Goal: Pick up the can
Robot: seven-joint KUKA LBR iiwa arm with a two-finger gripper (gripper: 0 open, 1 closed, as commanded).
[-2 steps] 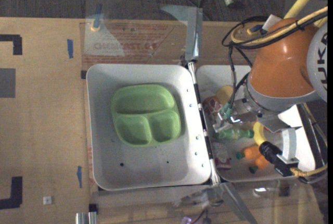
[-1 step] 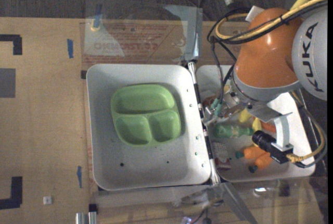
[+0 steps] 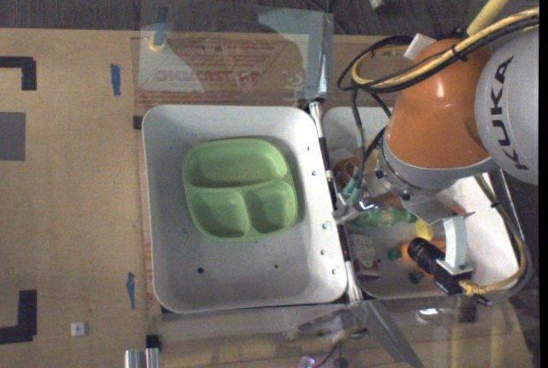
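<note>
The grey arm with its orange band [image 3: 432, 114] reaches in from the right and covers most of the right bin [image 3: 336, 128]. Its gripper [image 3: 358, 202] hangs low over the left part of that bin, close to the wall between the two bins. Under and around it lie several small items crowded together: a green one [image 3: 381, 217], a brownish one [image 3: 346, 164] and a darker, can-like piece [image 3: 365, 253] near the front. I cannot pick out the can with certainty, because the wrist hides much of the pile.
The left bin [image 3: 171, 264] holds a green divided plate [image 3: 241, 186]. A black camera block [image 3: 432, 264] on the wrist juts toward the right bin's front edge. Cables [image 3: 377, 71] loop over the back of the bench. Blue tape marks [image 3: 115, 80] sit on the brown bench.
</note>
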